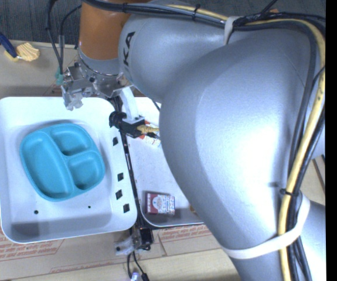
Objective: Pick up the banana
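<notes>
The pincer [73, 95] hangs over the far rim of the left bin [4, 157]; whether it is spread or pressed together, I cannot tell. A smooth blue tray [60, 160] with three rounded wells fills most of that bin, leaving narrow margins. The bulky grey arm [232, 127] covers the right bin [156, 174], where a small red box [158, 204] lies. I cannot spot the banana.

Yellow banana [151, 133], barely peeking out

Just a small yellow-orange sliver at the right white bin's [156, 177] left edge, the rest hidden under the grey arm [232, 127].
</notes>
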Controlling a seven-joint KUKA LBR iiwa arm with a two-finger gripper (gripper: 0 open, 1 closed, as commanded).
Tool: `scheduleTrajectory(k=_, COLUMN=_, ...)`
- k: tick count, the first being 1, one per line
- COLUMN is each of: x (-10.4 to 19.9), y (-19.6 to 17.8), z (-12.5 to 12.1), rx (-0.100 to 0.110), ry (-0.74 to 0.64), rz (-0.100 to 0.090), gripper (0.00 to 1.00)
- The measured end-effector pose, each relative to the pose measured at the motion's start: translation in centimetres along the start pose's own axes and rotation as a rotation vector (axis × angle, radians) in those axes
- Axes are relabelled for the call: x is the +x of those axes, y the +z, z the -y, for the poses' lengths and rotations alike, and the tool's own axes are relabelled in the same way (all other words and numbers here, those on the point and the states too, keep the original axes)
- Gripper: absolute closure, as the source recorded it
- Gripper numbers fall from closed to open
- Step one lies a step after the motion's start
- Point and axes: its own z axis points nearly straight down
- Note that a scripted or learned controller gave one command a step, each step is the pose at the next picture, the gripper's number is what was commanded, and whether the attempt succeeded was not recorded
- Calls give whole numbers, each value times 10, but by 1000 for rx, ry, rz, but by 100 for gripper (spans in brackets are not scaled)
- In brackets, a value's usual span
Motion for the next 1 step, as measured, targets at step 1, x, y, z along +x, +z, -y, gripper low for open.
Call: scheduleTrajectory(k=1, x=1, y=-10, z=0, rx=1, ry=-8, rz=1, gripper=100)
